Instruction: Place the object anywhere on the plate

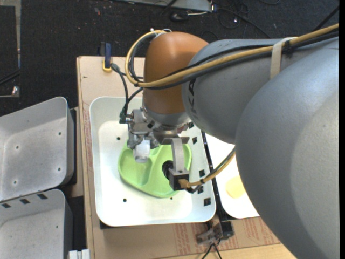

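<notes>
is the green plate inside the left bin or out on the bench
Inside. The green plate lies flat on the floor of the left bin, white rim showing around it, under the pincer.

Grey arm (280, 117) with orange band (170, 72), beige cables (226, 58), metal-and-black claw (159, 163).

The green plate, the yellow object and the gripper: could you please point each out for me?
green plate (132, 169): camera view, its left part in the left bin.
yellow object (235, 188): camera view, its middle, in the right bin.
gripper (159, 163): camera view, above the plate.
</notes>
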Tool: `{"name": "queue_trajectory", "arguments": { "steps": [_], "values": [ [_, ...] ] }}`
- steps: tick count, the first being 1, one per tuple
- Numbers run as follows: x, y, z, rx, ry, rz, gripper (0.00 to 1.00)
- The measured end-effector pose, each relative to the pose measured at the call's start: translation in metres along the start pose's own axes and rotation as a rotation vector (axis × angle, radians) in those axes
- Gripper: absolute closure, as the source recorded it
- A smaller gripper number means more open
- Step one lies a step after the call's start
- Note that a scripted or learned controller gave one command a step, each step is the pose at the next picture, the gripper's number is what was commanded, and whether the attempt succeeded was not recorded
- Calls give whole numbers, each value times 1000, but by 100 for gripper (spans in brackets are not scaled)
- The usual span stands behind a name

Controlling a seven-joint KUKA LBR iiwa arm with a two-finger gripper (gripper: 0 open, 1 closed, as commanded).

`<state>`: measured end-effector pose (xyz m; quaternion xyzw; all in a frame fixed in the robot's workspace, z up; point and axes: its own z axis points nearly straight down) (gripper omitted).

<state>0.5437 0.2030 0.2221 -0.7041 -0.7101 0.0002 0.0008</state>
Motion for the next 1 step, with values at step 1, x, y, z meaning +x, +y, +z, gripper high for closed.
{"name": "queue_trajectory", "arguments": {
  "steps": [1],
  "values": [
    [-4,1,-1,0,-1,6,0]
  ]
}}
